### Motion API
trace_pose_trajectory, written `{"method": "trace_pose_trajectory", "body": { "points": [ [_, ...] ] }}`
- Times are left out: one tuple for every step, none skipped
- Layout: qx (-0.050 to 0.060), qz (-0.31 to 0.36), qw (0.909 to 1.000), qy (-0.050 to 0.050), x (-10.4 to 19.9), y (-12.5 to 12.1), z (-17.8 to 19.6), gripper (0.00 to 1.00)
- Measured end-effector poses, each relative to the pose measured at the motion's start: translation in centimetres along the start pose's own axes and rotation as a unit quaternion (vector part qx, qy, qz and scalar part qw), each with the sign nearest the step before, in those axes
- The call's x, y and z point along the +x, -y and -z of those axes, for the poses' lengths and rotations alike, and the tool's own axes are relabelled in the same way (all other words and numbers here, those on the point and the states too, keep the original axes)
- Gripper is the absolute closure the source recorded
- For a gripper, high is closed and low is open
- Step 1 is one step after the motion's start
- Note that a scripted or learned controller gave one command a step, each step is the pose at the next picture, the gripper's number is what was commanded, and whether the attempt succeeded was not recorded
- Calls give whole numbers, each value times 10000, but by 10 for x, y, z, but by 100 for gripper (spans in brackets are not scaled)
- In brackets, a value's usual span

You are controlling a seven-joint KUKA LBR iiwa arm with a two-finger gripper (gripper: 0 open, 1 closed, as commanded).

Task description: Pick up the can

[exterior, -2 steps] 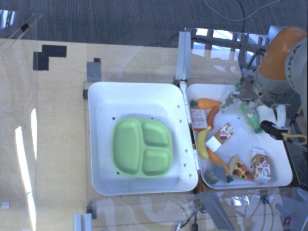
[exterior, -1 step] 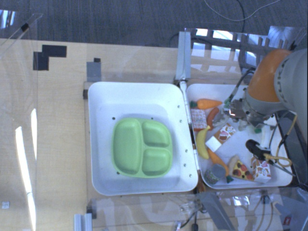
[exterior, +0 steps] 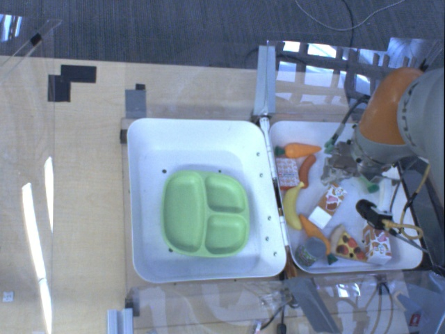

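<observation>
Can (exterior: 306,255) near right bin's (exterior: 416,259) front edge, well apart from jaws (exterior: 342,164), jaw state unclear

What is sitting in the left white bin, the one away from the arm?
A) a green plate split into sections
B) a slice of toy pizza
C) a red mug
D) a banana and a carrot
A: a green divided plate lies in the left bin, while the banana, carrot and pizza slice lie in the right bin.
</observation>
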State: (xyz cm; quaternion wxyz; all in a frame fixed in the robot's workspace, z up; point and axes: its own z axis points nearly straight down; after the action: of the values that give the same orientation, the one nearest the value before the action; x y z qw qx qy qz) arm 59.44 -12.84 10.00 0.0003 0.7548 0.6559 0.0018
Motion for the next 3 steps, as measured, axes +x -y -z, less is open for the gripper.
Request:
{"method": "trace_pose_trajectory", "body": {
  "points": [
    [-1,-2,10000,1,0,0,0,0],
    [-32,-856,9963,-4,-37,17,-13,0],
    [-32,-862,9963,-5,-37,17,-13,0]
  ]
}}
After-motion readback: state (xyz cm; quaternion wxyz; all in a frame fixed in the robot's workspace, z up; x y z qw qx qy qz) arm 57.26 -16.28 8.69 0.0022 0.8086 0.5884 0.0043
